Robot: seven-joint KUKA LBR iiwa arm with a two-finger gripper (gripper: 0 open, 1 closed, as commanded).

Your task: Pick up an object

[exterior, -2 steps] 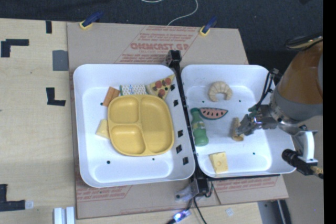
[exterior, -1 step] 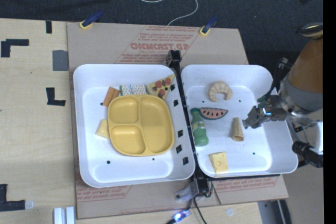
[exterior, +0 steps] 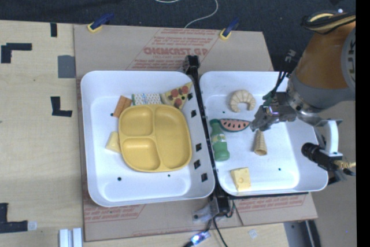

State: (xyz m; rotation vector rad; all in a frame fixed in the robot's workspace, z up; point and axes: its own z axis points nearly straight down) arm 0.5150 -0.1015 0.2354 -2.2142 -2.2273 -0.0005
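Gripper [exterior: 261, 122] hangs low over the right bin [exterior: 289, 182], directly above the ice-cream cone [exterior: 259, 143] and beside the watermelon slice [exterior: 235, 124]; finger state cannot be told from this angle. Croissant [exterior: 241, 100], green bottle [exterior: 219, 142] and cheese wedge [exterior: 241, 178] also lie in that bin. Left bin [exterior: 98, 182] holds the yellow divided plate [exterior: 155, 137].
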